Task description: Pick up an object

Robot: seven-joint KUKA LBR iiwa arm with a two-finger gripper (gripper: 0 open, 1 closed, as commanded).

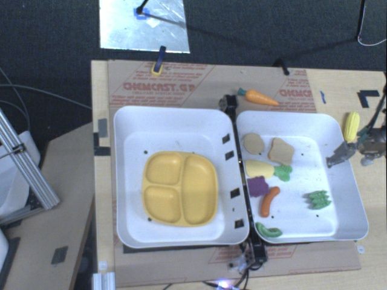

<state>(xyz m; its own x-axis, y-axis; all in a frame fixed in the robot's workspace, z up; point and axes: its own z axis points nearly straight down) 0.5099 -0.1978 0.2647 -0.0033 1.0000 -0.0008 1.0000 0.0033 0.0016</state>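
Camera view looks down on the right bin (338,222), whose toy food is the pickable stock: a tan round piece (253,142) and a slice of bread (281,151) at about ten o'clock of the bin's centre, a yellow-and-green piece (266,169) and a purple piece (258,186) at nine, an orange sausage (269,201) at seven, a green pod (268,230) low at the same bearing, and a green leafy piece (317,199) alone at four. The gripper (340,154) sits at the bin's three o'clock rim, holding nothing; whether it is spread or closed I cannot tell. The main risk, I judge, is crowding: the nine o'clock pieces touch, so a descent there could nudge neighbours or pinch two. The leafy piece lies flat and may slip. The left bin (130,162) holds a yellow divided plate (180,187); a carrot (259,97) and a corn cob (351,126) lie outside.
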